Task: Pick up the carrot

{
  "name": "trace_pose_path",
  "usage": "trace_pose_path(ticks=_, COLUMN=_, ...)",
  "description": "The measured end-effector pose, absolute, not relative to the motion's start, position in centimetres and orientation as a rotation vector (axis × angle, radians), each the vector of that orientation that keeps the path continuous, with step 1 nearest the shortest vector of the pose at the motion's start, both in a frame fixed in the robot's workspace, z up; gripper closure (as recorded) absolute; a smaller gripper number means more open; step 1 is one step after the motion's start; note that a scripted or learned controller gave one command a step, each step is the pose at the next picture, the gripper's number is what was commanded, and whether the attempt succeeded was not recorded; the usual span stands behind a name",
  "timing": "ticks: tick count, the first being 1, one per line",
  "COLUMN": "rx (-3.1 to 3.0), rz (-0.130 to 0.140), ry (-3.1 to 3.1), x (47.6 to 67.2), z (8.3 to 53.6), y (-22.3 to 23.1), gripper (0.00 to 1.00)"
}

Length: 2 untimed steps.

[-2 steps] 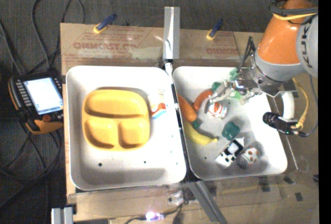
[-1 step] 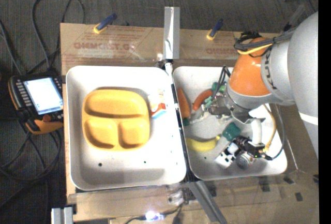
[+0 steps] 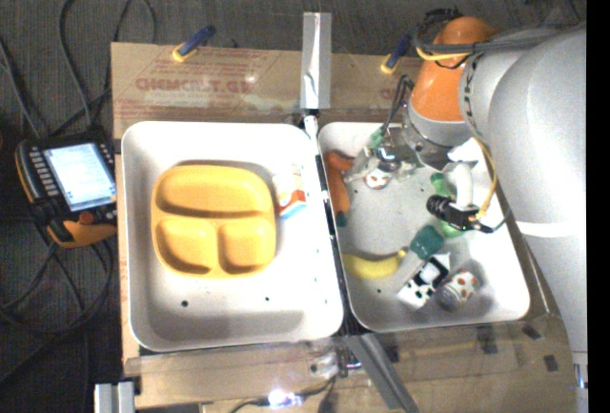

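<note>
Orange carrot (image 3: 336, 182) lies lengthwise along the left wall of the right white bin (image 3: 515, 306), near the top corner. My hand (image 3: 379, 165) hangs just beside it, to its right; can't tell if it's apart or together, too blurred w/ cables. Lower in the same bin: banana (image 3: 374, 265), teal block (image 3: 426, 240), black-and-white toy (image 3: 423, 281). Left white bin (image 3: 143, 211) holds a yellow divided tray (image 3: 215, 216) and a small red-and-white item (image 3: 291, 196) at the tray's right edge.
</note>
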State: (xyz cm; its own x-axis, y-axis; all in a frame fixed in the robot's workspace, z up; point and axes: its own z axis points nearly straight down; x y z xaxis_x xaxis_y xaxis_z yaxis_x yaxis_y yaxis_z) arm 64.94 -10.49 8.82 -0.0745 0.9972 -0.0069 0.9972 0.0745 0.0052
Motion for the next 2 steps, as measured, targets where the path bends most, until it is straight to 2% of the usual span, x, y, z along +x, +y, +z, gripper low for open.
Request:
trace_pose_path(ticks=1, rx=2.138, rz=-0.008, ry=2.301, x=66.9, z=8.7, y=-9.8, gripper=0.00)
trace_pose_path(ticks=2, rx=1.650, rz=0.003, ry=2.663, x=59.8, z=9.0, y=-11.9, gripper=0.00)
